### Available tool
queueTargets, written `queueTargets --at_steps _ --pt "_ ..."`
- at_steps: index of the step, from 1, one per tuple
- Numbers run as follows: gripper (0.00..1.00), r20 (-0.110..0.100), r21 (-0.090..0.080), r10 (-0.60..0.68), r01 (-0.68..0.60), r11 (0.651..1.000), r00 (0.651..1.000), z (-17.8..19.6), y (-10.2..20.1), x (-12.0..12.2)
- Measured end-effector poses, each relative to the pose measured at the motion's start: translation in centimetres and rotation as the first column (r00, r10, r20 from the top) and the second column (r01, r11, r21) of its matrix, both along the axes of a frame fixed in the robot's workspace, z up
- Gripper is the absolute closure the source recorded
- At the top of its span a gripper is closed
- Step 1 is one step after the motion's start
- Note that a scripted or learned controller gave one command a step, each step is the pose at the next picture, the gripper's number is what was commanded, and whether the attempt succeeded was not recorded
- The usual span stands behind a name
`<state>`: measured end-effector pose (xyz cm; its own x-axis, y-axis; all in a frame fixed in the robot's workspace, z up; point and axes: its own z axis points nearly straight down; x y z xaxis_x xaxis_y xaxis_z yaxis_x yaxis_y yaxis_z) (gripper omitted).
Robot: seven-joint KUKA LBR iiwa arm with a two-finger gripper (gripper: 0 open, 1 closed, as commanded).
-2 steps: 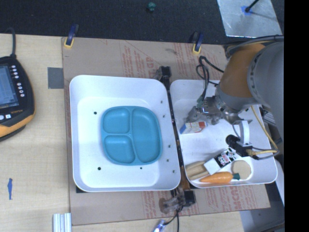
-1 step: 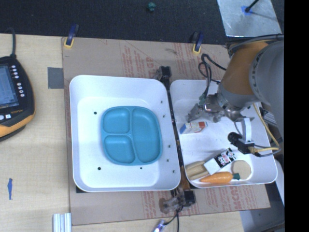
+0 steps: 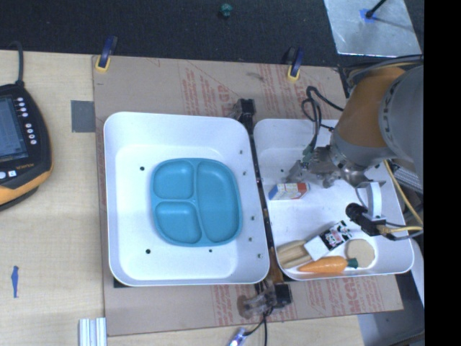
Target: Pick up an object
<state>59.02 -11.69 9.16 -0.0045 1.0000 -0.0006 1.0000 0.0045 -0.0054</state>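
Note:
The grey arm with its orange band reaches in from the right over the right bin (image 3: pixel 268 137). Its gripper (image 3: pixel 306 167) hangs low in the upper middle of that bin. Just below and left of the gripper, a small red, white and blue carton (image 3: pixel 288 190) lies on the bin floor. It looks apart from the gripper. An orange carrot (image 3: pixel 324 267) lies along the bin's front edge, with a wooden block (image 3: pixel 290 252) to its left. A black-and-white piece (image 3: pixel 333 235) and a round beige piece (image 3: pixel 361 251) sit just above the carrot.
The left bin (image 3: pixel 122 251) holds a blue divided plate (image 3: pixel 195 200). A black and orange pendant (image 3: pixel 18 143) lies on the bench at far left. Cables and a black fitting (image 3: pixel 358 213) hang off the wrist over the right bin's right side.

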Motion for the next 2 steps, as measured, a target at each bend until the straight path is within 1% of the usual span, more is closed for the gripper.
queueTargets --at_steps 1,2 --pt "1.0 -0.002 0.0 0.002 -0.002 1.0 1.0 1.0 -0.06 -0.01" --pt "0.0 -0.002 0.0 0.002 -0.002 1.0 1.0 1.0 -0.06 -0.01"
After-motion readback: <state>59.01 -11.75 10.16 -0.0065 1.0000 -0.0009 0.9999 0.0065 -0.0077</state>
